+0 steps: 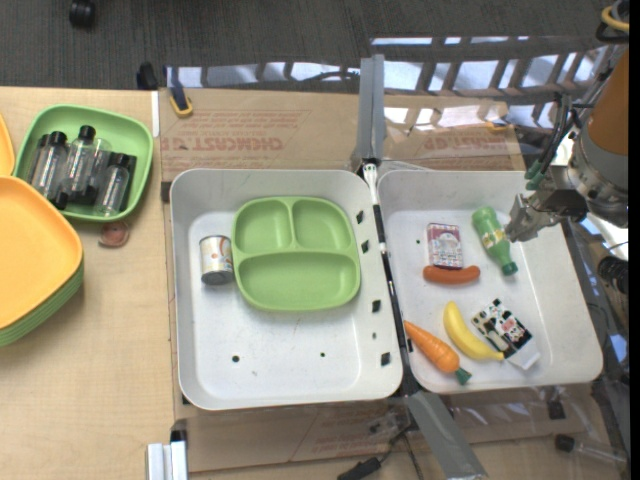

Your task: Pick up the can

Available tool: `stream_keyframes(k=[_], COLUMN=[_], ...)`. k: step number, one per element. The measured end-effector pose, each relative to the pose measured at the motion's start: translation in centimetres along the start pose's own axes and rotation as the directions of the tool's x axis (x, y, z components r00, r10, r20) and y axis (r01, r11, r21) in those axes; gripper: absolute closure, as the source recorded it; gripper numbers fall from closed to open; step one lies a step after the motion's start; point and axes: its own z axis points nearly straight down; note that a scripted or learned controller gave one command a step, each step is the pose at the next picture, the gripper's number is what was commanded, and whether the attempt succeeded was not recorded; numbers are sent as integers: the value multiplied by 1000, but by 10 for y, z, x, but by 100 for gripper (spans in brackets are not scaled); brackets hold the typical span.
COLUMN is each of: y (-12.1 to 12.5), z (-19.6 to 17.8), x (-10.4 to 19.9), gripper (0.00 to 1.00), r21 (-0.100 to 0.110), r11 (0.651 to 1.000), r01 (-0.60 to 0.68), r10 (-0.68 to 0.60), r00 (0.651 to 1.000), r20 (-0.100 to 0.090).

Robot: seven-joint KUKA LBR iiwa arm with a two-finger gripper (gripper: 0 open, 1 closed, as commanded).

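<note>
Gripper [527,220] hangs beside the bottle [493,236], grip state unclear; can [215,260] sits untouched, far bin — nothing picked yet.

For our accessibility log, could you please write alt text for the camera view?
A small can lies in the left bin beside a green divided plate, while the arm's tool hovers over the right bin near a green bottle.
</note>
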Motion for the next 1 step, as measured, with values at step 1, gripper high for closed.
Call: stream_keyframes(k=[1], y=[26], z=[48], x=[43], gripper=[100], r21=[-2], r11=[1000], r01=[1], r10=[-1], r00=[1000], r20=[0])
